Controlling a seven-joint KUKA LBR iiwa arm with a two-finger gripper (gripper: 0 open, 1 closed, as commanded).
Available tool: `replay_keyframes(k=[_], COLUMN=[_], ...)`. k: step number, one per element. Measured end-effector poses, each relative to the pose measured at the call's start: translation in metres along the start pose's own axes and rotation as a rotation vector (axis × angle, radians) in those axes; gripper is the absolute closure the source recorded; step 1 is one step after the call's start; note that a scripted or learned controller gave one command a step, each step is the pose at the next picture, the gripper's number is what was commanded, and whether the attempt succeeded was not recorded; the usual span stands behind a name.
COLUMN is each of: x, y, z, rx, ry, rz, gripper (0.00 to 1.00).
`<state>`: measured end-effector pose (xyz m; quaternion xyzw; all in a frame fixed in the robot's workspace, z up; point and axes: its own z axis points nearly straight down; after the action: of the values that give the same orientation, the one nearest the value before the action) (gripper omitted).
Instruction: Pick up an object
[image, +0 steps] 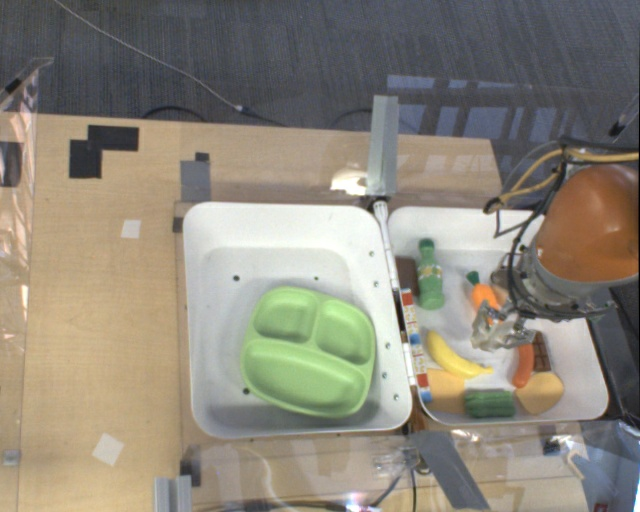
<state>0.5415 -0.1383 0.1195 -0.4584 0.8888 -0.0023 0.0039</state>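
Note:
My gripper hangs low in the right bin, under the orange band of the arm. It sits just right of a yellow banana and just below a small orange carrot. A green bottle stands left of it. A red pepper, a tan piece and a dark green cucumber lie near the bin's front. Nothing shows between the fingers.
The left bin holds a green divided plate. A divider rail runs between the two bins. Grey brackets stand at the bins' corners on the wooden bench.

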Motion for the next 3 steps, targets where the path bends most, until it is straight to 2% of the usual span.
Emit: replay_keyframes(k=[1, 2, 3], x=[-0.018, -0.093, -0.053], y=[0.038, 0.002, -0.047], z=[0.027, -0.135, -0.053], rx=[0.009, 0.013, -0.009], ry=[0.0, -0.007, -0.001], rz=[-0.287, -0.396, -0.571], gripper=[1.0, 1.0, 1.0])
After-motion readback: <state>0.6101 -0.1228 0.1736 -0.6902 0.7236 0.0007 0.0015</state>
